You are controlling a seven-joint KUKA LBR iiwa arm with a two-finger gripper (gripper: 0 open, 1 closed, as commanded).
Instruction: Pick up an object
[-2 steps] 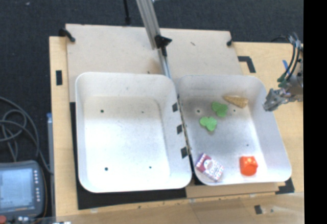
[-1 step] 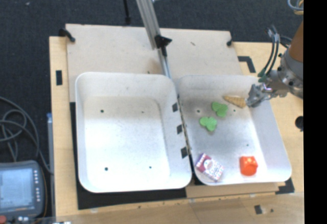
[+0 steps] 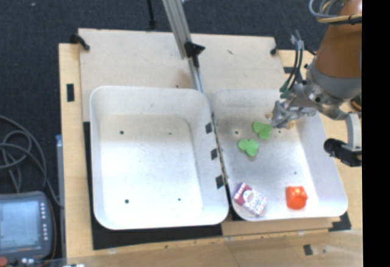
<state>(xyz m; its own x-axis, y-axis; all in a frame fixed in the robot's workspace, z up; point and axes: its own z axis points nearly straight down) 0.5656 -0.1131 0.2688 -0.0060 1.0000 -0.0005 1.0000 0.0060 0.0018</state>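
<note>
- I am watching the arm (image 3: 337,52) reaching in from the right edge of the view, its orange band sitting above the grey wrist.
- The gripper (image 3: 281,117) is hanging low over the right bin (image 3: 317,138), in the bin's far half, towards its right wall.
- I cannot tell from this slant how the gripper is set, and nothing is showing up as caught in it.
- Taking the right bin as my landmark: a green piece (image 3: 262,130) is lying near the bin's middle, just beside the gripper's tip on its left and nearer side; whether they are touching I cannot tell.
- A second green piece (image 3: 248,147) is lying a little nearer the camera and further left, close to the first one but apart from it.
- An orange-red block (image 3: 296,197) is sitting near the bin's front edge, towards the right corner, well apart from the gripper.
- A small packet (image 3: 250,199) with purple and white print is lying at the bin's front left corner, tilted, close to the wall shared with the left bin (image 3: 103,138).
- A slanted metal rail (image 3: 173,10) is running down from the top of the view to the far end of that shared wall.
</note>
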